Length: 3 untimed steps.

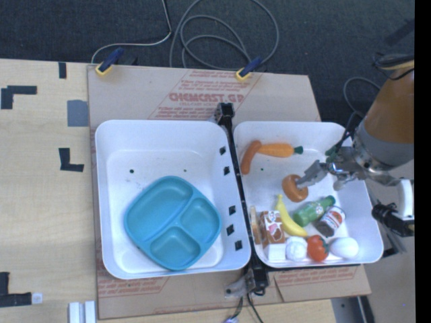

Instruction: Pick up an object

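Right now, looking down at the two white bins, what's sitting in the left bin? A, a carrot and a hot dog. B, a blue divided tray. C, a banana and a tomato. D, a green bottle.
B: the blue divided tray lies alone in the left bin, while the banana, carrot and green bottle lie in the right bin.

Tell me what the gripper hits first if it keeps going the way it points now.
Likely the round brown toy: the gripper points down-left at it from close by. Its height above the toy is unclear from this view.
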Each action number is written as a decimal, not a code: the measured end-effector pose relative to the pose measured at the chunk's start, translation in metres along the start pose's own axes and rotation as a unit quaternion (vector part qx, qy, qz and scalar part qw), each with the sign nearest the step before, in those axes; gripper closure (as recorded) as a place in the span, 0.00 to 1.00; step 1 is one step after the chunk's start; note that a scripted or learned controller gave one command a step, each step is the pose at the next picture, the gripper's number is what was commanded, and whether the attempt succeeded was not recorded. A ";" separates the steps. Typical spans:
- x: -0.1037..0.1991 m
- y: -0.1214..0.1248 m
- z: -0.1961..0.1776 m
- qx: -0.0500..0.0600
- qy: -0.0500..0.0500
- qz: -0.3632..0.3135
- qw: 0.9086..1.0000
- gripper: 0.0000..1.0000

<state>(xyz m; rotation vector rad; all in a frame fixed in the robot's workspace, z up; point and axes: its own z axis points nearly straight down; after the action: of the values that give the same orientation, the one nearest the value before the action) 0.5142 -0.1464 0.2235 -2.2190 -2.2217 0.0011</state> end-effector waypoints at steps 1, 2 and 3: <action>0.019 0.028 0.125 -0.004 -0.001 0.000 1.000 0.00; 0.038 0.051 0.132 -0.005 -0.009 0.002 1.000 0.00; 0.037 0.082 0.132 -0.005 -0.008 0.002 1.000 0.00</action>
<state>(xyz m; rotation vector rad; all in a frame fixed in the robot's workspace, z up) 0.5955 -0.1088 0.0912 -2.2374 -2.2297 0.0079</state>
